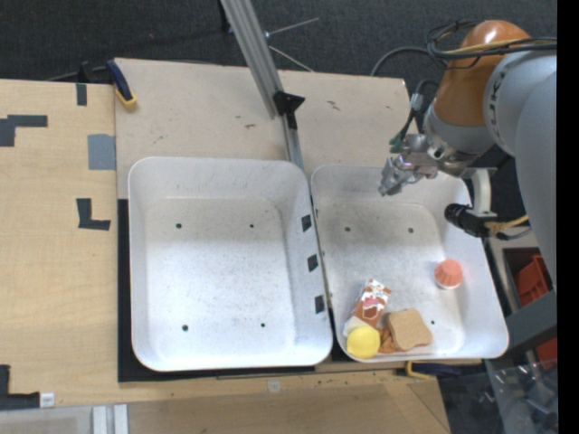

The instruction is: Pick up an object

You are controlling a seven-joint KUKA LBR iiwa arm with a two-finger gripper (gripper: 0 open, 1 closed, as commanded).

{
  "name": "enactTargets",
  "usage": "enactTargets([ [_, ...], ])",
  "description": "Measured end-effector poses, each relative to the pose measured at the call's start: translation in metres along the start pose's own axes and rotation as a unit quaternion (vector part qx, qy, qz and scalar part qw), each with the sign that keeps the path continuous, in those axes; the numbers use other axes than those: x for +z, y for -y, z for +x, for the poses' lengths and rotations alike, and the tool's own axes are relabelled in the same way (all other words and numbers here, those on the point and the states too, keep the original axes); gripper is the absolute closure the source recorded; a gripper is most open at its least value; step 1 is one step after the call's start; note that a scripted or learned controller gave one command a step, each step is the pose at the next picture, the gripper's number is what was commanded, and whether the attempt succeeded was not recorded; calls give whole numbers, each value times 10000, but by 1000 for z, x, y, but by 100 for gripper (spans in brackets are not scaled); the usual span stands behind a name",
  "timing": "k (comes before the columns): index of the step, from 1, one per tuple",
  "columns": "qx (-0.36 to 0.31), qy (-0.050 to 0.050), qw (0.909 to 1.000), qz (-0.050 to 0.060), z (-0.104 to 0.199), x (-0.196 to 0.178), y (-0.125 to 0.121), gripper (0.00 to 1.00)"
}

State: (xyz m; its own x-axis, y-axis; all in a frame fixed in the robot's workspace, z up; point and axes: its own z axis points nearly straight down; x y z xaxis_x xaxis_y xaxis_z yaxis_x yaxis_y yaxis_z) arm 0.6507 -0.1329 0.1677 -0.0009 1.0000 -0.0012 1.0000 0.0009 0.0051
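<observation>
Right bin (470, 333), near wall: yellow ball (364, 342), red-white packet (372, 300), brown bread-like slice (409, 329) bunched together, touching. Pink-orange round piece (449, 274) apart, by bin's right wall. Left bin (145, 269) adjoins. Claw (394, 181) hangs over right bin's far wall, well apart from items; grip state: cannot tell. Arm enters from right.

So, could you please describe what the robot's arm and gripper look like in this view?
The arm has a thick, rounded, light grey casing, with a glossy orange band above the wrist. Thin black cables loop around the band and run down the wrist. The gripper is a small, dull grey metal assembly, much narrower than the arm, tapering towards its tip.
</observation>
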Motion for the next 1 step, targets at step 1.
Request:
enactTargets([
  [1,-5,0,10000,0,-4,-50,-10,100],
])
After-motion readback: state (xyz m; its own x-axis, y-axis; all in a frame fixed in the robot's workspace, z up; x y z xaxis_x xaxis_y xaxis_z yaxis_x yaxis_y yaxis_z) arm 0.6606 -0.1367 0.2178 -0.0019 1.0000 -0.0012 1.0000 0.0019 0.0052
